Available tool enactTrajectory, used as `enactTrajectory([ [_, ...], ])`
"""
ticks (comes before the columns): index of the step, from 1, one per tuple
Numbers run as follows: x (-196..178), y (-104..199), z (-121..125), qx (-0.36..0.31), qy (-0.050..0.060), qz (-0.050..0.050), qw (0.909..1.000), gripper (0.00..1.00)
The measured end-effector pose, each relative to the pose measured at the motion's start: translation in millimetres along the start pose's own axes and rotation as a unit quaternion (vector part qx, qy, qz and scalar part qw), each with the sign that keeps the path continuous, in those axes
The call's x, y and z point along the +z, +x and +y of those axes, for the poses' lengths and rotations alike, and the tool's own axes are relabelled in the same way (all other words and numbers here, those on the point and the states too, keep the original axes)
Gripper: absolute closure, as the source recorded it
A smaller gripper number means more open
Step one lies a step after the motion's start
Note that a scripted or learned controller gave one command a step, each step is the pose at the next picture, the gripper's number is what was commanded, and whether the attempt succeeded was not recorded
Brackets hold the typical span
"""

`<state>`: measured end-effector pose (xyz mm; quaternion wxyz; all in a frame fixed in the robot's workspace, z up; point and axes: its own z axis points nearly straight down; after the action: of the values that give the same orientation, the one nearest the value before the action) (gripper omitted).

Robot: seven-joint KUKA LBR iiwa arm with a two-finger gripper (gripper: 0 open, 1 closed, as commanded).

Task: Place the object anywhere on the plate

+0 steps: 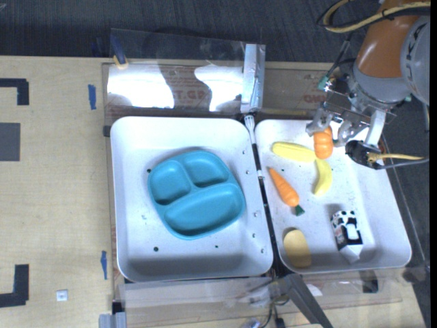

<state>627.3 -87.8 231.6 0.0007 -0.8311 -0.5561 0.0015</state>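
small orange object (323, 144) is gripped between the gripper's (323, 137) fingers, over the right bin (396, 234). nearer, a milk carton (347, 233) is seen; bananas (311, 160) lie just below it. blue plate (196, 193) sits in the left bin (130, 183).

The blue plate (196, 193) lies at the middle of the left bin (130, 142) with bare white floor all round it, widest toward 12 and 6 o'clock, and nothing stands over it. The right bin (389, 203) is crowded: a yellow banana (295, 152) at 12 o'clock, a second banana (322, 177) just right of centre, a carrot (284, 188) at 9, a tan piece (296, 247) at 7 and a black-and-white carton (347, 234) at 5. The gripper (332, 131) hangs over its 12 o'clock rim with a small orange object (323, 144) between its fingers; the ridge (257, 183) where the bins meet lies between it and the plate.
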Motion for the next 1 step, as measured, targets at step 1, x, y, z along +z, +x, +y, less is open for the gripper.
enactTrajectory([
  [1,115.1,-19.6,44.2,0.094,-0.011,0.003,0.9955,1.0],
])
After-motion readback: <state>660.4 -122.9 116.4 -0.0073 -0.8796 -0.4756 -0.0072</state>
